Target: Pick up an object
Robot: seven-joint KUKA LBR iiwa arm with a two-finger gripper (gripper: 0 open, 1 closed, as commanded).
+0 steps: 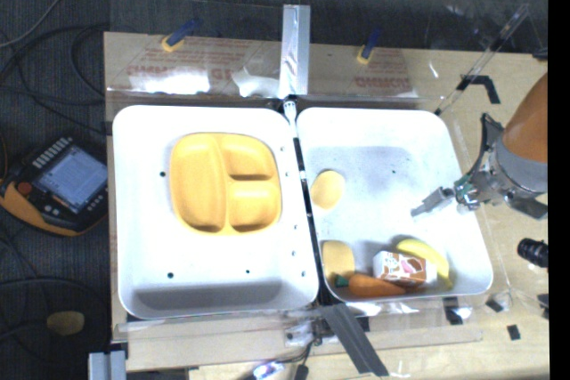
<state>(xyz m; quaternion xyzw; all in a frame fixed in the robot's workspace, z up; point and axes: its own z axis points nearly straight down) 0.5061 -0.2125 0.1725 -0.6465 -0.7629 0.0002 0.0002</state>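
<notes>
Bench, tan, carries two white bins side by side. Left bin, well away from the gripper on its far side, holds a yellow divided tray lying flat. Right bin: the gripper hangs over its right half, with the arm, grey with an orange band, coming in from the right edge. Whether the tool is released or clenched cannot be told at this size; nothing is seen in it.

Below the gripper, along the near wall: yellow banana, small printed carton touching it, orange carrot just in front. Pale yellow block at their left end. Round yellow piece lies to the gripper's left, near the divider, apart from the rest.
</notes>
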